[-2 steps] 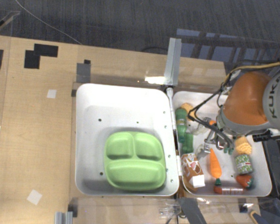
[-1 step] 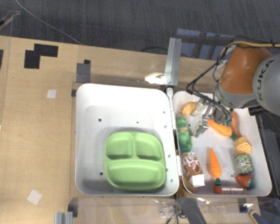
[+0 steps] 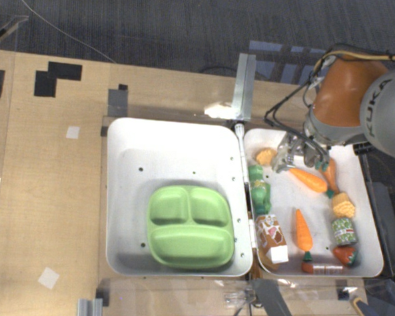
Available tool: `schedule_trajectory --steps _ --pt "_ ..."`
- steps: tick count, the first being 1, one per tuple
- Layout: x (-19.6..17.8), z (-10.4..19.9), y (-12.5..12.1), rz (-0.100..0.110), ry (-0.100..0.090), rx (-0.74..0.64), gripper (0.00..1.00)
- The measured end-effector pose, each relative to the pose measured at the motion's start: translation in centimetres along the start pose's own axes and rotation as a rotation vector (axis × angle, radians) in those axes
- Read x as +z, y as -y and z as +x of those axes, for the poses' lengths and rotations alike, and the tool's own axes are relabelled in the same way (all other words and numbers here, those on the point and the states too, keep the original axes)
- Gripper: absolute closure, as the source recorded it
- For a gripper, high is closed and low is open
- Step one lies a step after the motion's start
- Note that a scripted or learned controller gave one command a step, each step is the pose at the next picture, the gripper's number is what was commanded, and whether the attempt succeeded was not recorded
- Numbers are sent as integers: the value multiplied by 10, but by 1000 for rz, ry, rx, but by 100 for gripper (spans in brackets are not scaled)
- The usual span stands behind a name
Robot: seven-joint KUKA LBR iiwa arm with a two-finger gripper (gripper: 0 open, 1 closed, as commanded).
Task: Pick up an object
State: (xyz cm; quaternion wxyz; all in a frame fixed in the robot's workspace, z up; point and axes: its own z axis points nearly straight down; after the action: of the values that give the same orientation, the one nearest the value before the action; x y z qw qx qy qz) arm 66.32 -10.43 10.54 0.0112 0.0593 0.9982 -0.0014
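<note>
The claw [image 3: 298,155] hung low over the right bin [image 3: 368,254], just beside an orange carrot [image 3: 309,179]; whether it was apart, I couldn't tell. Crowded toys risked a glancing, empty grab.

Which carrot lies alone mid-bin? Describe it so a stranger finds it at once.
Go to the right bin, the one crowded with toy food. Near its middle lies a small carrot, pointing up and down, with a bottle to its left. Unlike the other carrot by the gripper, it touches nothing.
</note>
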Motion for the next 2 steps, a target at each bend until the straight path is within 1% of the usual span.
schedule_trajectory --steps 1,2 --pt "-134 4 -49 -4 1 -143 100" --pt "-143 3 -49 -5 4 -144 100"
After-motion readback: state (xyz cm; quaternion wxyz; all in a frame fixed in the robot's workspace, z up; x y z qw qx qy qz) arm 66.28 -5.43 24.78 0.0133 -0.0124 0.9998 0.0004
